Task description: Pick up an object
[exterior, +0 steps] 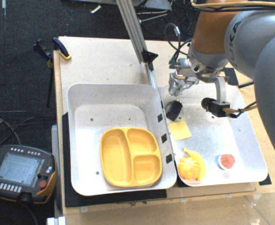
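My gripper [178, 89] hangs over the back left corner of the right bin [242, 142], its metal fingers pointing down. Just below it lies a small black block [174, 109] near the bin's left wall. A flat yellow square [180, 130] lies in front of that block. A yellow-orange lumpy toy [191, 166] rests at the bin's front left, and a small red-and-white round piece [226, 161] sits to its right. Nothing shows between the fingers.
The left bin [81, 111] holds a yellow divided tray [130, 156]. A slanted metal rail [132, 27] crosses behind the bins. A teach pendant [20, 172] lies on the floor at the left. A blue-and-yellow clamp [53, 48] grips the bench's back left corner.
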Available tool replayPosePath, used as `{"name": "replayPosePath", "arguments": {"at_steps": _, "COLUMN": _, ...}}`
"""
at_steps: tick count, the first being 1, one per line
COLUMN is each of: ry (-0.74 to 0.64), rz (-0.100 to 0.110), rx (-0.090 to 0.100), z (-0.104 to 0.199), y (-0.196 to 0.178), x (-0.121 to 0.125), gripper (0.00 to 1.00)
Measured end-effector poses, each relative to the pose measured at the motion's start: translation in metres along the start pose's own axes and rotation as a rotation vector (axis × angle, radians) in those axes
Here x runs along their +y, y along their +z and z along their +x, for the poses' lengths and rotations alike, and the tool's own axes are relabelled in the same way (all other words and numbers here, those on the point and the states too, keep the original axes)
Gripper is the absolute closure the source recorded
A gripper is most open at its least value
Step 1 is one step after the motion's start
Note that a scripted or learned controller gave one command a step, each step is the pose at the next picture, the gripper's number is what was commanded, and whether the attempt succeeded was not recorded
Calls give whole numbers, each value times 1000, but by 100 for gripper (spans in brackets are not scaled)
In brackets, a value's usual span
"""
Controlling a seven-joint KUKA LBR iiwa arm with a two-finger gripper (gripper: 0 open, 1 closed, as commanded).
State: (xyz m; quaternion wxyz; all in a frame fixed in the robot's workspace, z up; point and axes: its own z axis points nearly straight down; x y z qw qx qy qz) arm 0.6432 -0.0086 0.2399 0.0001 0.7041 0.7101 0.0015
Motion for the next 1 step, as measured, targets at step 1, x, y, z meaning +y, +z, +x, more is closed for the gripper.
{"name": "replayPosePath", "arguments": {"at_steps": 1, "ry": 1, "rz": 0, "rx": 1, "z": 53, "y": -8, "x": 3, "gripper": 100}}
